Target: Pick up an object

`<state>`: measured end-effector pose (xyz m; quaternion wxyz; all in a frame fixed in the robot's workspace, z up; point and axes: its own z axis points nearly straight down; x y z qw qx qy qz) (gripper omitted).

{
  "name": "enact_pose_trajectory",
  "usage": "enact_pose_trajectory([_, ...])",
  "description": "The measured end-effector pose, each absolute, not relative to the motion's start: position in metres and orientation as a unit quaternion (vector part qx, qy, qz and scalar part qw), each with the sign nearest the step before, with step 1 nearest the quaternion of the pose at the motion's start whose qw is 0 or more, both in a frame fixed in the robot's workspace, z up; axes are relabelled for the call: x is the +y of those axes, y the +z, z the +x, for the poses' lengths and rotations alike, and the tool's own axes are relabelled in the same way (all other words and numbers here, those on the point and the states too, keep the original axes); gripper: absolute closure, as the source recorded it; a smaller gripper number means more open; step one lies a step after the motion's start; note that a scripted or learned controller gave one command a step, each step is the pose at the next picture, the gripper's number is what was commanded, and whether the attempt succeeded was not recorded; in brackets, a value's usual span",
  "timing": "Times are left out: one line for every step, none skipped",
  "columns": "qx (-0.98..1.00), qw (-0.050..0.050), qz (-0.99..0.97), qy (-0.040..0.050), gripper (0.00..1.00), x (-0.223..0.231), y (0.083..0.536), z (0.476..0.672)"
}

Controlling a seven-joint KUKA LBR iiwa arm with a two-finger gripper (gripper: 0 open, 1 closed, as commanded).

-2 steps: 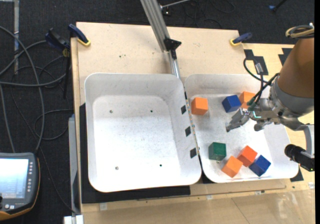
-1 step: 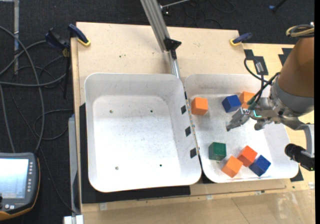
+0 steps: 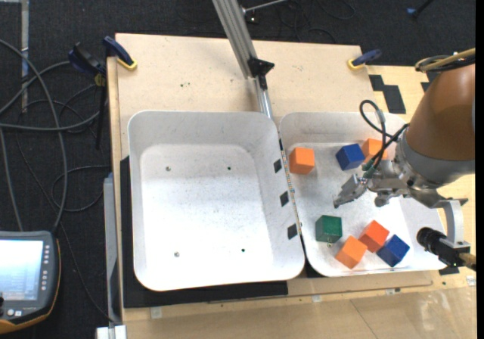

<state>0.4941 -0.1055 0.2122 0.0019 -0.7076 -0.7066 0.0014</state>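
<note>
Six blocks are lying in the right bin (image 3: 318, 122) around the gripper (image 3: 349, 192), the green block (image 3: 328, 228) sitting nearest, just below-left. Whether the gripper is clenched or released, I cannot tell.

Six blocks (image 3: 329, 228) lie in the right bin (image 3: 296, 124), beside the left bin (image 3: 144, 127).

The arm (image 3: 442, 122) partly hides an orange block (image 3: 372, 147).
</note>
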Motion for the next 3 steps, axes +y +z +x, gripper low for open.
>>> enact_pose_trajectory([-0.707, 0.003, -0.707, 0.0016, 0.00, -0.104, 0.168, 0.497])
enact_pose_trajectory([-0.707, 0.002, -0.707, 0.0014, 0.00, -0.105, 0.125, 0.499])
enact_pose_trajectory([-0.707, 0.000, -0.707, -0.0004, 1.00, -0.105, 0.137, 0.501])
